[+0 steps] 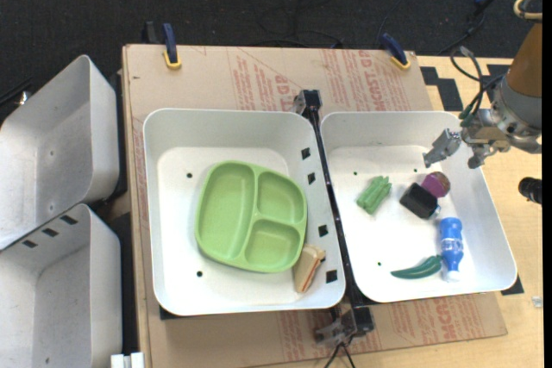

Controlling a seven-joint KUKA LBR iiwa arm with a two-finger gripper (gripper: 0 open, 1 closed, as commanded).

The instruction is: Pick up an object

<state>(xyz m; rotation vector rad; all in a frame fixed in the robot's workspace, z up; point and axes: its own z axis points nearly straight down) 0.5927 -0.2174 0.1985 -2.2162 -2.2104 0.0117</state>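
The right bin holds a green ridged block, a black block with a purple round piece behind it, a blue and white bottle and a dark green pepper-shaped piece. My gripper hangs at the bin's far right, above and just right of the purple piece. Its two fingers are spread apart with nothing between them.
The left bin holds a light green divided plate and a tan sandwich-like piece at its near right corner. Two more white bins stand at the far left. Clamps hold the board's far edge.
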